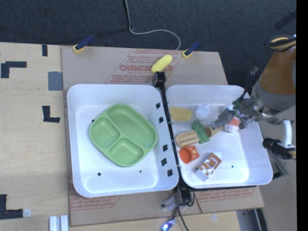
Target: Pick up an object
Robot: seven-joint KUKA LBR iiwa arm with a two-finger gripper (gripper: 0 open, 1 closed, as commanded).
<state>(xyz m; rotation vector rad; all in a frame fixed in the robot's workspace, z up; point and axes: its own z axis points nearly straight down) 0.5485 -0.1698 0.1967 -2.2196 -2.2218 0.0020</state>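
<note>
Nearest you, along the front of the right bin (250,177), you've got a small white carton w/ brown-orange print (208,165) lying tilted, and just to its left an orange block-like piece (189,153), apart from it. Behind those, approx mid-bin, a tan bread-roll-shaped toy (186,138) lies on its side, touching a dark green piece (200,131) that crosses its right end. Further back sits a pale yellow wedge (181,113) near the divider, w/ a whitish crumpled item (202,112) just beside it on the right. The gripper (226,118) comes in from the right, low over the bin's right half; its dark fingers (222,117) point left toward the green piece, and a small red-and-white object (233,124) sits right at them, but you can't tell if they're clamped on it or just next to it, nor if they're spread or closed. In the left bin (77,143) a green divided plate (123,134) lies flat, slightly rotated. Farthest back, on the cardboard sheet (101,64) behind the bins, a yellow corn-cob-like toy (161,63) rests near the divider's top end, flanked by two blue-yellow clamps (83,43).
</note>
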